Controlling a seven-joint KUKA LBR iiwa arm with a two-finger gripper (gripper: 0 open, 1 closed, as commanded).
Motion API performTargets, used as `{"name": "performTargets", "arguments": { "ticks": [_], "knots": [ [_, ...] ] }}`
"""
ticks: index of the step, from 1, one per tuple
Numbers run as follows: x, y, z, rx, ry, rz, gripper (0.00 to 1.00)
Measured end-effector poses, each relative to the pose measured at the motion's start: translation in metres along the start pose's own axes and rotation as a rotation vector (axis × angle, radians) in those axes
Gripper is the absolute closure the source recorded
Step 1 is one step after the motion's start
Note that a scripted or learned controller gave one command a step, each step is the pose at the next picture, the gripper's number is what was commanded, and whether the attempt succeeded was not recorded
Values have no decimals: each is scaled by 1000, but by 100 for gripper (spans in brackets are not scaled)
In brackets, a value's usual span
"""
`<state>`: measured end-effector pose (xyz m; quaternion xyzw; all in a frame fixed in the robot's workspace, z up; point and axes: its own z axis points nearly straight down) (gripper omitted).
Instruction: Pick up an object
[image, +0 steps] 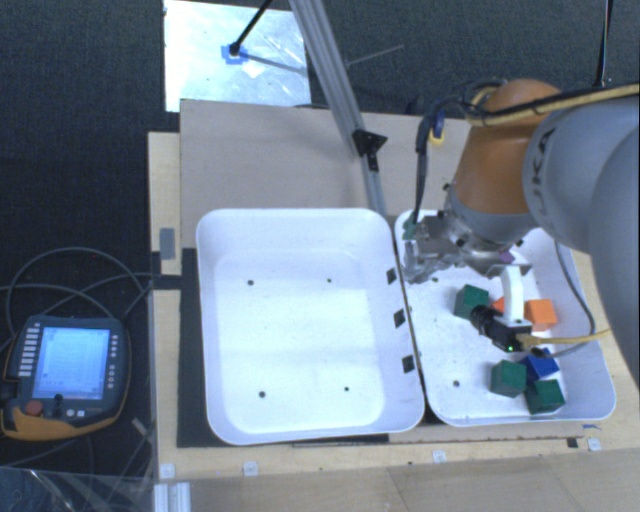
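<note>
Blocks lie in the right bin (450, 350), at the right of the frame. A green block (470, 300) sits near the bin's middle, with an orange block (541, 313) to its right, apart from it. Lower down, toward the bin's lower right corner, a second green block (508, 377), a blue block (543, 365) and a third green block (546, 396) crowd together, the blue one just beside both green ones.

The tool (428, 262) hangs over the bin's upper left part, close to the wall shared with the left bin (300, 330), up and left of the first green block. I cannot tell whether the tool is open or closed, and no block is seen in it. The arm (590, 170) reaches in from the upper right.

Both bins rest on a tan surface (270, 150). A pendant (65, 375) lies at the lower left, off the surface.
</note>
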<state>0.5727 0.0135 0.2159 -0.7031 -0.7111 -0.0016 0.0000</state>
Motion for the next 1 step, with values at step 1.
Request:
{"name": "performTargets", "arguments": {
  "ticks": [1],
  "knots": [
    [56, 23, 1, -1, 1, 0, 100]
  ]
}}
